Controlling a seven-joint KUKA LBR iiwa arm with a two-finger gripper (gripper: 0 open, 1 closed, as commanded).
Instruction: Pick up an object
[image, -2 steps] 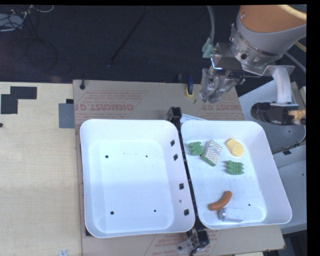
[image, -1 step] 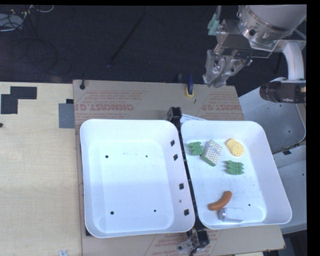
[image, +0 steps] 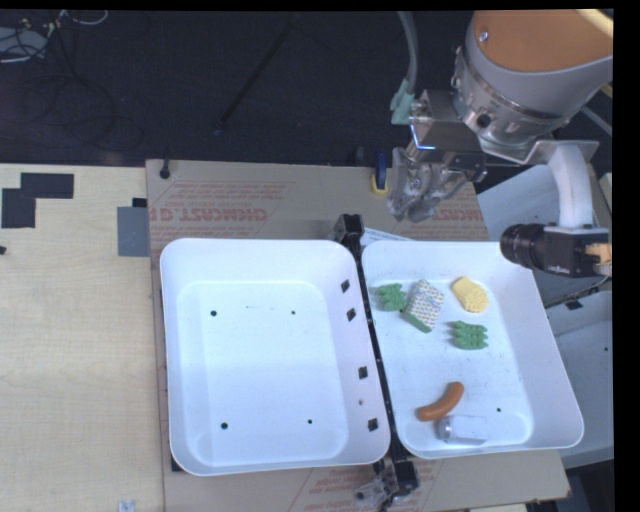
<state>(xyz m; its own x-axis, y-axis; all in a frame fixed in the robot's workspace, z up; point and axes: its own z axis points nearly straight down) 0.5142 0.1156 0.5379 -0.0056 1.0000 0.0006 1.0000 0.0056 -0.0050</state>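
Seen from above at a slant: 2 shallow white bins side by side on a cardboard-topped bench. Left bin showing bare floor with small dark dots. Right bin holding 6 small objects: a green toy piece near the divider, touching or just beside a pale checkered wedge with a green edge, a yellow ridged piece toward the far right, another green piece below it, an orange sausage-shaped piece lying tilted near the front, and a small whitish-grey block just beside the sausage's lower end. Grey arm with orange band reaching in at upper right. Hand hanging over the cardboard beyond the far rim of the right bin, apart from every object, nothing visible between its fingers; spread or pressed together, cannot tell, too blurred.
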